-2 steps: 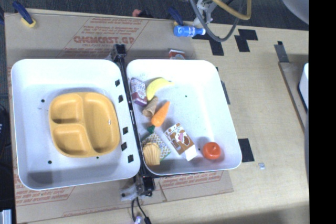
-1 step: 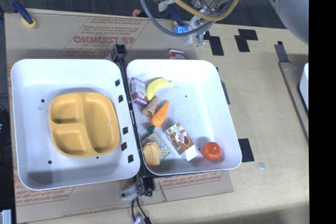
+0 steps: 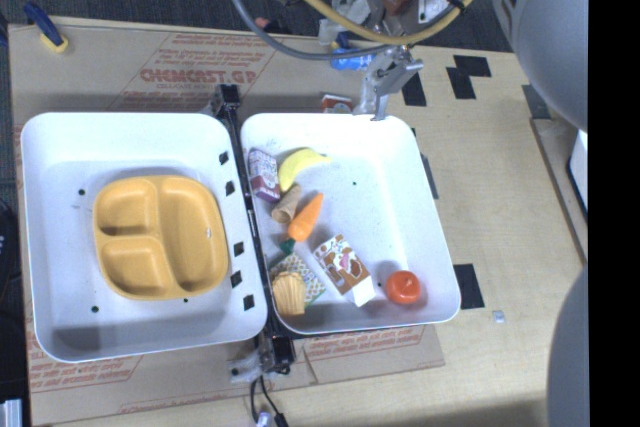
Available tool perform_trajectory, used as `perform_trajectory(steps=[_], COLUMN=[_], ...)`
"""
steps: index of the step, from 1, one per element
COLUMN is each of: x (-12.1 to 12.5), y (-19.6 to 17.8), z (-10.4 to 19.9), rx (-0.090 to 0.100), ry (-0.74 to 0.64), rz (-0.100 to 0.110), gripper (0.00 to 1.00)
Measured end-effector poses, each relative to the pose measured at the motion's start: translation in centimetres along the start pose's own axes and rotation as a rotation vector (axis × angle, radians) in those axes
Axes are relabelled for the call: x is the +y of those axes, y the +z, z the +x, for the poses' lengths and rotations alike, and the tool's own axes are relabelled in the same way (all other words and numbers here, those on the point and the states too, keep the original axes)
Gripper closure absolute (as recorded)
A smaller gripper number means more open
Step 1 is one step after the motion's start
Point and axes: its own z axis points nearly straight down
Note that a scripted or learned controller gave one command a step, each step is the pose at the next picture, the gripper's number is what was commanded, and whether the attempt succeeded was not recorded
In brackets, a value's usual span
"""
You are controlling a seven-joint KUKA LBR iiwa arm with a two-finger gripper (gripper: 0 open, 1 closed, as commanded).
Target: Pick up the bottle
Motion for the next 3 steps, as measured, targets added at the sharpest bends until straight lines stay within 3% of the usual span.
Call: perform_trajectory(steps=[1,2,3], x=[-3.8,-2.3,-6.8], y=[0.0,0.0,0.0], z=[6.5,2.0,4.7], rx=[-0.001,-0.001,0.000], ry=[-0.068,-0.011,0.000], rz=[0.000,0.000,-0.001], gripper=[0.00,0.00,0.00])
